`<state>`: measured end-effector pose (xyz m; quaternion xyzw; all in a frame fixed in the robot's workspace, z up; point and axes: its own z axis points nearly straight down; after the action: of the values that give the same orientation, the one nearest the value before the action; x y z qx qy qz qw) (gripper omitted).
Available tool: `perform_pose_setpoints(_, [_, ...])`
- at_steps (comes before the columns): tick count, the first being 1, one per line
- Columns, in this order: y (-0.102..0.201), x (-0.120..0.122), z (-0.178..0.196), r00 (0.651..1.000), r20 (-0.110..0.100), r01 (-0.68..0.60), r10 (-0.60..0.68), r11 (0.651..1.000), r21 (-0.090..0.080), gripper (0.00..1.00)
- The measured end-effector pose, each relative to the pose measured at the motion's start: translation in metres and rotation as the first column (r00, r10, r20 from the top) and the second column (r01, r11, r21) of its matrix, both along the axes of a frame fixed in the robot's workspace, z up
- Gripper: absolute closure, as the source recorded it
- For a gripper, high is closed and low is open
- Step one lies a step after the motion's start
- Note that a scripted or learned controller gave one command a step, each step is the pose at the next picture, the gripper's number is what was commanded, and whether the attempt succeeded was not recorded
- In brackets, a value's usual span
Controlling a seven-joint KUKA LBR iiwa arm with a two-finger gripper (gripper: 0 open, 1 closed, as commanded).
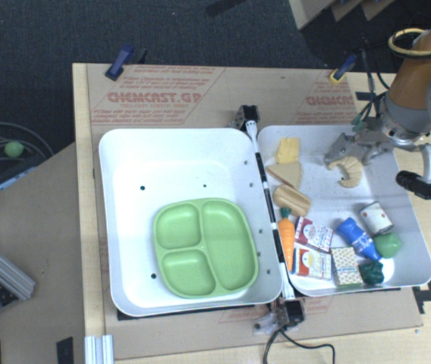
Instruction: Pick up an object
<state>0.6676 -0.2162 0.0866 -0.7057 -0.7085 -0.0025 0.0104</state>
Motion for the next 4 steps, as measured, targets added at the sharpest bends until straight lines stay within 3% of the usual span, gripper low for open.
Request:
perform_pose_setpoints(1, [-0.002,-0.045,-0.001,1.0,0.012,0.0,0.001,1.0,-0.008,0.0])
perform_pose_setpoints(2, [0.035,-0.026,-0.002,1.0,0.014,0.003,-0.003,1.0,-0.019,0.0])
perform_pose_setpoints(3, [0.088,-0.001,0.002,1.0,0.011,0.002,-0.002,1.0,-0.017,0.0])
perform_pose_setpoints(4, [0.061,-0.1,-0.002,1.0,0.009,0.006,-0.006,1.0,-0.019,0.0])
